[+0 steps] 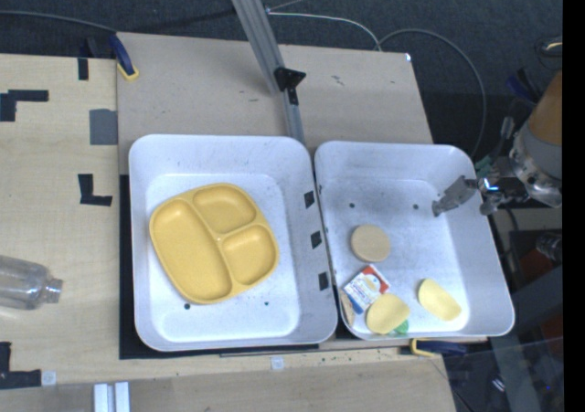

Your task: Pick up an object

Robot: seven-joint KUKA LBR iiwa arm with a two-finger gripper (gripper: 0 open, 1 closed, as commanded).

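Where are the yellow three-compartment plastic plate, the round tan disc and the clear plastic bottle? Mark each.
yellow three-compartment plastic plate [212,241]: camera view, on the ridge where its compartments meet.
round tan disc [370,243]: camera view, centre of its flat top.
clear plastic bottle [20,281]: camera view, middle of its body.

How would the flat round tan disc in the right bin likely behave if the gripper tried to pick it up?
The flat round tan disc lies flat on the right white bin floor, so fingers may struggle to get under its low edge. It looks stiff and probably light. Lying flat, it seems unlikely to roll, though it might slide.
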